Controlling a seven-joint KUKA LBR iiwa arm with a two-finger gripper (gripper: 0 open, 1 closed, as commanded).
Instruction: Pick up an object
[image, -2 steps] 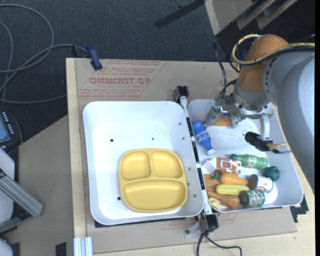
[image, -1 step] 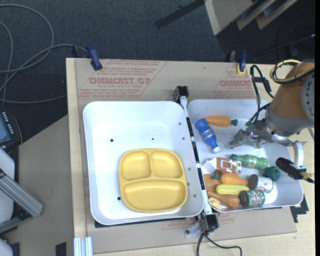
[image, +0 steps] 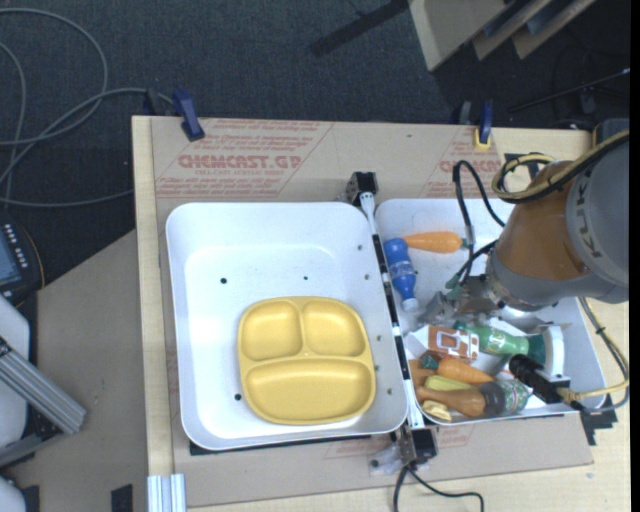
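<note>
The likeliest target is the green bottle (image: 497, 341) with its white and orange label, lying on its side in the right bin (image: 425, 215) among a carrot (image: 434, 241), a blue bottle (image: 400, 266) and other toy food. The gripper (image: 462, 302) hangs just above this heap, so the reach-in step looks underway; whether it is wide or narrow, I cannot tell. Next it must settle on one piece and close, while the yellow divided plate (image: 305, 360) sits alone in the left bin (image: 200, 300).

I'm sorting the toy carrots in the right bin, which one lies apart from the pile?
The carrot at the far end of the right bin, beside the blue bottle. The other carrot sits in the near-end clutter.
</note>
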